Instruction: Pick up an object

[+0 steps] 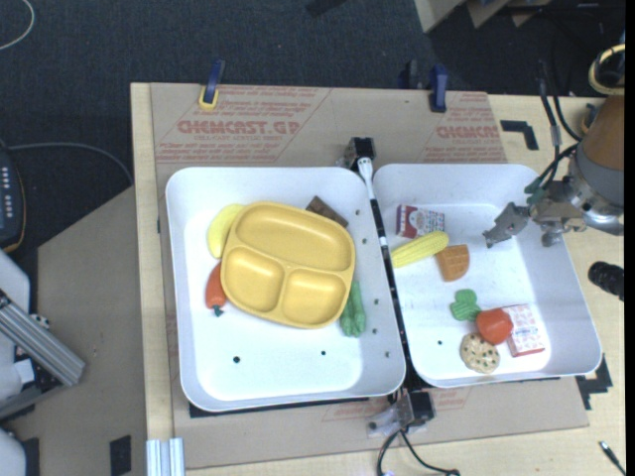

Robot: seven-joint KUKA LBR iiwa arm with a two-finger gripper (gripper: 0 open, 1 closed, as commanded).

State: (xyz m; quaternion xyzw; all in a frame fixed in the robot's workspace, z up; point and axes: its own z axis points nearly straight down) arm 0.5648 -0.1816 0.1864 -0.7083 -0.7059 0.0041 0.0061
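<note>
Over right bin, pincer above corn, nothing held.

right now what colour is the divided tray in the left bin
Yellow, a plain yellow divided tray, seen in the camera view.

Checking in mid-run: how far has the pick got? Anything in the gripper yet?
Done: nothing looks lifted; the corn, orange piece, tomato and cookie all lie in the right bin. In hand: the gripper hangs open over that bin's upper right, with nothing between its fingers. Left: descend on an object, close and lift.
</note>
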